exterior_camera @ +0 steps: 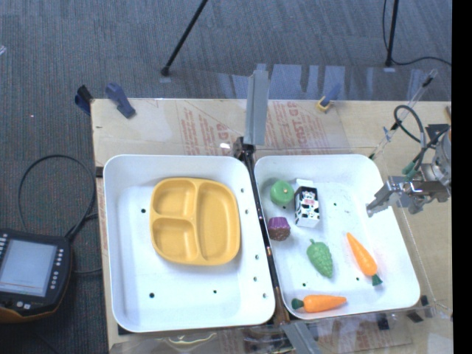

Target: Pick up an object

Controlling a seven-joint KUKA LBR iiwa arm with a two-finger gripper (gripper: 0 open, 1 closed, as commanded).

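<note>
Nothing was picked yet — the gripper [377, 203] hung over the right bin's [346, 169] edge, its state unclear; the toy carrot [361, 254] lay nearest.

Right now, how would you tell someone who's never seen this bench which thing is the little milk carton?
Start at the right-hand white bin, the one holding toy food. Near its upper left stands a small white box with black cow patches, the milk carton, just right of a round green fruit. It is the one boxy, black-and-white thing among coloured fruit and vegetables.
</note>
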